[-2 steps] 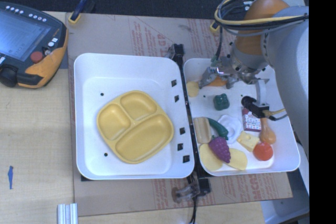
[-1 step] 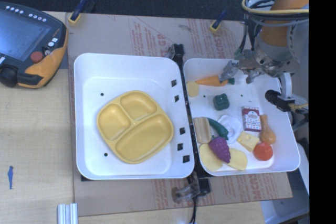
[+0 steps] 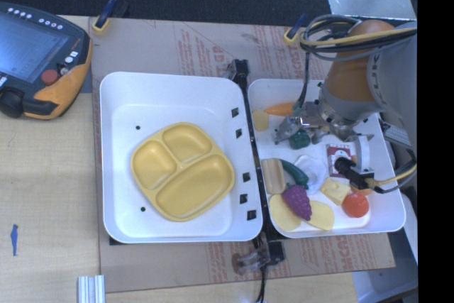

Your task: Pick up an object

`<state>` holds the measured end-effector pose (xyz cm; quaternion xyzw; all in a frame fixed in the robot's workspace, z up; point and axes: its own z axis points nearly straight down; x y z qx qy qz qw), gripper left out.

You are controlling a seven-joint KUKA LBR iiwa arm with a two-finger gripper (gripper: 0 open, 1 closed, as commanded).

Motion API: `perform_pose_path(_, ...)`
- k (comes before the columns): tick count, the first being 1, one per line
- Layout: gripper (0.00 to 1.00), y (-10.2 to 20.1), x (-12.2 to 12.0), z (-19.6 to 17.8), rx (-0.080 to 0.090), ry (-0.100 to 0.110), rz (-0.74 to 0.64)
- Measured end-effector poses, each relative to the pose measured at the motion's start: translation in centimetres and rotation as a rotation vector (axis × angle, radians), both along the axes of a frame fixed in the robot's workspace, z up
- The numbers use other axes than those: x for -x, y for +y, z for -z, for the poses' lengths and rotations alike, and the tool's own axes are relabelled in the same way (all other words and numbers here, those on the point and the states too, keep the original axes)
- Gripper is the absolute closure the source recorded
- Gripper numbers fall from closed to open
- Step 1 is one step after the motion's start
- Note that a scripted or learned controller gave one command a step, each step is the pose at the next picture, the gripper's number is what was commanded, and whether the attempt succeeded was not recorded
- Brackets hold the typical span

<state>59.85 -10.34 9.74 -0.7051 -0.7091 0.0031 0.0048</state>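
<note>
A grey and orange handheld control pendant (image 3: 39,60) lies at the far left, its left side cut off by the frame. The left white bin (image 3: 113,152) holds a yellow three-compartment plastic plate (image 3: 182,170). In the right white bin (image 3: 386,220) lie toy foods: an orange carrot (image 3: 281,109) partly hidden by the gripper, a purple grape bunch (image 3: 298,201), pale yellow slices (image 3: 316,215) and a red tomato (image 3: 355,205). The metal two-finger gripper (image 3: 301,130) sits low over a small dark green piece (image 3: 299,140); how far the claw is open, and whether it grasps anything, cannot be told.
</note>
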Motion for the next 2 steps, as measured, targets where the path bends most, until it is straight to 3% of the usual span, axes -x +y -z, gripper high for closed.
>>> perform_pose_path(1, 1.0, -0.4, -0.3, -1.3, 0.003, -0.006, 0.001)
perform_pose_path(2, 1.0, 7.6, 1.2, -10.0, -0.001, -0.016, -0.006)
